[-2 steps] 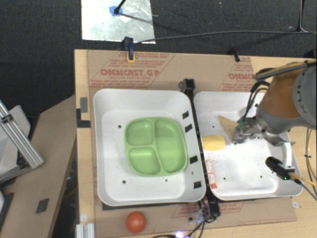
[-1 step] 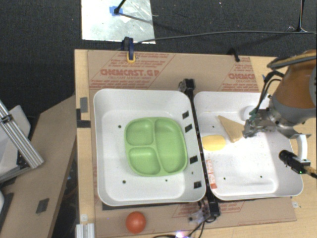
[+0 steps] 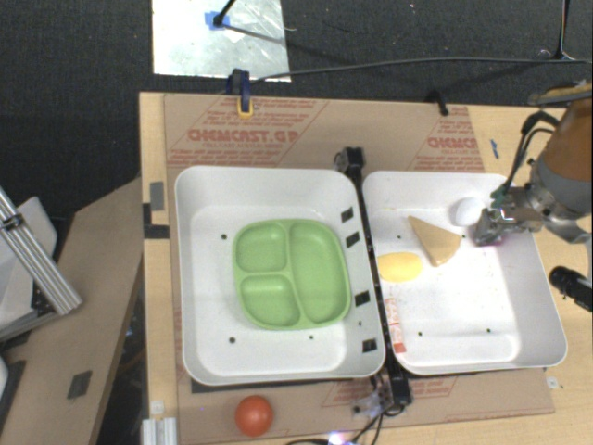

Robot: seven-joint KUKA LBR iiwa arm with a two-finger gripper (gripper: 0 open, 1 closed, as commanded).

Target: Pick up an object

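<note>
1. The pincer (image 3: 488, 227) sits low at the right of the frame, inside the right bin (image 3: 528, 336), near that bin's upper right part. Whether it is open or closed cannot be told at this size and angle.
2. Just beside the pincer, toward the upper left, lies a small white rounded object (image 3: 465, 210); contact between the two cannot be judged.
3. To the pincer's left lies a tan wedge-shaped piece (image 3: 435, 240), near but seemingly apart from it.
4. Further left and a little lower, a yellow oval object (image 3: 399, 267) rests close to the divider between the bins.
5. The left bin (image 3: 208, 248) holds a green sectioned tray (image 3: 290, 273), lying flat at its middle.
6. Outside the bins, at the lower edge of the frame, a red-orange ball (image 3: 254, 414) rests on the surface (image 3: 306, 123).
7. Progress, as a judgement: nothing is seen gripped or raised; all three objects in the right bin rest on its floor. The grasp and the lift are both left to do, and the white object or the wedge look like the nearest candidates.
</note>
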